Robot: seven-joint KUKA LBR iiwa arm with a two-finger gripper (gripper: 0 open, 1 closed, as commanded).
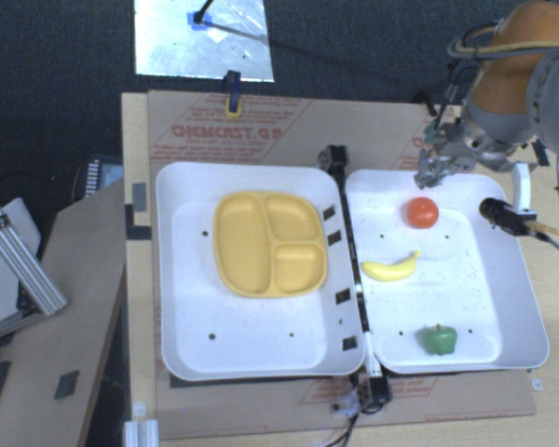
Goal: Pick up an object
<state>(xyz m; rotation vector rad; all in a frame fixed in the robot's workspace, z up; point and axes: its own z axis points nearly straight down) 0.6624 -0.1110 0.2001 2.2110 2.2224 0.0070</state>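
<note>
Fruit is what you are looking at in the right bin (pixel 531 329): a red tomato (pixel 422 212) near the back, a yellow banana (pixel 391 267) in the middle, and a green pepper (pixel 439 339) toward the front edge. The banana is lying flat with its long axis running roughly left to right, its right tip pointing up toward the tomato. Your gripper (pixel 429 175) is hanging over the bin's back rim, just behind the tomato and apart from it. You cannot tell its opening at this angle. The left bin (pixel 182 343) is holding a yellow divided plate (pixel 268 243).
</note>
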